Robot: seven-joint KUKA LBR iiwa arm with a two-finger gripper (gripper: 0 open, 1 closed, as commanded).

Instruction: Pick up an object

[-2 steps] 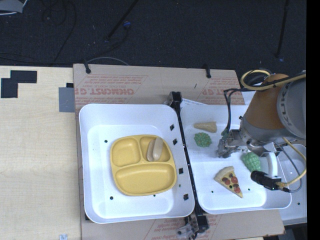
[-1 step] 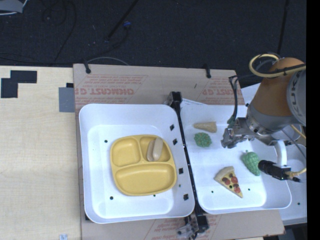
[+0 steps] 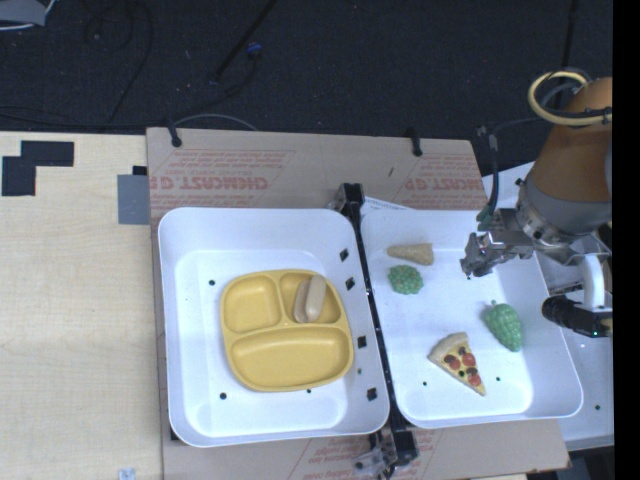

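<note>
The right bin [image 3: 560, 393] holds a tan bread piece [image 3: 411, 253], a small green broccoli [image 3: 405, 280], a larger green leafy piece [image 3: 504, 325] and a pizza slice [image 3: 460, 361]. My gripper [image 3: 480, 258] hangs over the upper right part of that bin, to the right of the bread piece and above the leafy piece. No object sits at its tips. The grey arm with its orange band [image 3: 575, 158] enters from the right.
The left bin [image 3: 190, 368] holds a yellow divided tray [image 3: 285, 353] with a sausage [image 3: 312, 298] in its upper right compartment. A black divider [image 3: 365, 308] runs between the bins. Cardboard lies under both bins.
</note>
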